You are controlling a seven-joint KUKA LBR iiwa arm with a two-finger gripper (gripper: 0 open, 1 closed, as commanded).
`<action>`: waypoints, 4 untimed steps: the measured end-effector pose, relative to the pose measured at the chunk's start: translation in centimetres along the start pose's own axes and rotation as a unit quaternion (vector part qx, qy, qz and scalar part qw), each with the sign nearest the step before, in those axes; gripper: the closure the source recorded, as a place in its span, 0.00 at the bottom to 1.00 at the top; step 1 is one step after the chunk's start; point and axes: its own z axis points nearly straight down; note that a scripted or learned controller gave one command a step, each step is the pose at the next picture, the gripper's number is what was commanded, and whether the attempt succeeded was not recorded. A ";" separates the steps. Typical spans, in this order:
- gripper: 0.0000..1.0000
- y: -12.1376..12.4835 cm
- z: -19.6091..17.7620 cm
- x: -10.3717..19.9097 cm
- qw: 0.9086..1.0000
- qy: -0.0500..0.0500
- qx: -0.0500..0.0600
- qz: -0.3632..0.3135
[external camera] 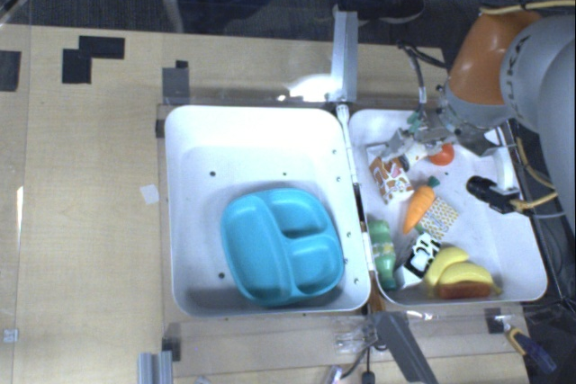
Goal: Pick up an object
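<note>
The two-finger gripper (423,132) is low over the far part of the right-hand shallow white bin (531,270); whether it is open or closed cannot be determined, and no object is visibly held. Candidate objects lie close by: a small red rounded item (440,156) just beside it, a white-and-brown printed carton (391,177) just below it, and an orange plastic carrot (418,207) nearer the camera. A yellow plastic banana (454,264) lies well apart. Judged status: approach complete; grasp and lift remain outstanding.
</note>
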 end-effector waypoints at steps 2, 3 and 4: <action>0.00 0.3 2.1 -0.5 1.000 0.003 0.009 0.022; 0.00 0.3 2.1 -0.5 1.000 0.003 0.009 0.022; 1.00 0.6 0.8 -0.4 1.000 0.002 0.006 0.020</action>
